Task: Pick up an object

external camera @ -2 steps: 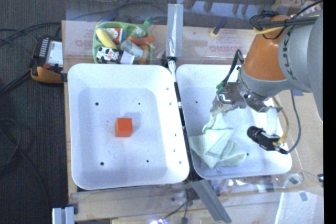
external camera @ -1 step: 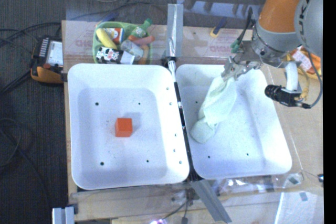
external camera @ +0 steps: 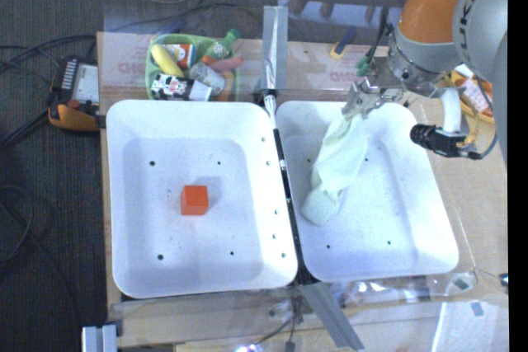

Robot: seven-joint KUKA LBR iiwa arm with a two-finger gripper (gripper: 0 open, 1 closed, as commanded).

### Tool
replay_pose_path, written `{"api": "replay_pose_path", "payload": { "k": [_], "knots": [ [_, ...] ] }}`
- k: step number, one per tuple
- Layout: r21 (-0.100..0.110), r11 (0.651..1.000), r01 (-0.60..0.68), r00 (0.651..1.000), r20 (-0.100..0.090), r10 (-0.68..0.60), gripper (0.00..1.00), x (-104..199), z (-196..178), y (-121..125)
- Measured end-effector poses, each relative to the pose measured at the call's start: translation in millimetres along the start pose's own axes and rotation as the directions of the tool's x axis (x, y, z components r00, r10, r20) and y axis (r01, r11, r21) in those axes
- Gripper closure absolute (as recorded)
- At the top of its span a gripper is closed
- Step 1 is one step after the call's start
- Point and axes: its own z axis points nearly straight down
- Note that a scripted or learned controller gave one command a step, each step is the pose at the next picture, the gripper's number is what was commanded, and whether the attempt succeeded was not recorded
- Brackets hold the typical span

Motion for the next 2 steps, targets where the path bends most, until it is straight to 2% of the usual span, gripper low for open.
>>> {"api": "replay_pose_path", "payload": {
  "k": [1, 2],
  "knots": [
    [-0.001, 0.967, 0.254, 0.967, -0.001, -0.254, 1.0, 3.5, 31.0, 16.0],
    [-0.001, 0.967, 0.254, 0.967, -0.001, -0.254, 0.0, 3.4, 30.9, 16.0]
  ]
}}
